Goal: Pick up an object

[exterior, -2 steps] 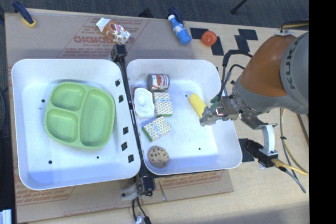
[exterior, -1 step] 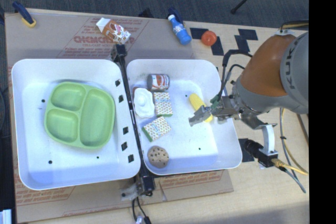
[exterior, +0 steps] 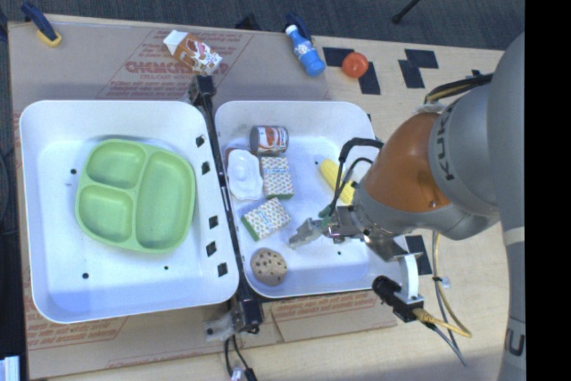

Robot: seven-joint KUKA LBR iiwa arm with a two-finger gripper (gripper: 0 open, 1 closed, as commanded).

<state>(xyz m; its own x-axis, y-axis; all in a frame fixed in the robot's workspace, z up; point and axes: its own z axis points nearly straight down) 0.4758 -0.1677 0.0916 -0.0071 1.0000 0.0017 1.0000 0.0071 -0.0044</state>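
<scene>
Yellow object (exterior: 328, 173) half hidden behind arm (exterior: 406, 174), gripper (exterior: 305, 234) low in right bin (exterior: 357, 116), finger state unclear

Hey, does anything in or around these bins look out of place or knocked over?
Nothing looks spilled or damaged. Three items lie on the cardboard behind the bins: a blue bottle on its side, an orange ball and a snack packet. In the right bin, a can lies tipped over.

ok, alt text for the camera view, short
A grey arm's gripper hangs low in the right bin, beside a patterned box, a can and a cookie. The left bin holds a green divided plate.
</scene>
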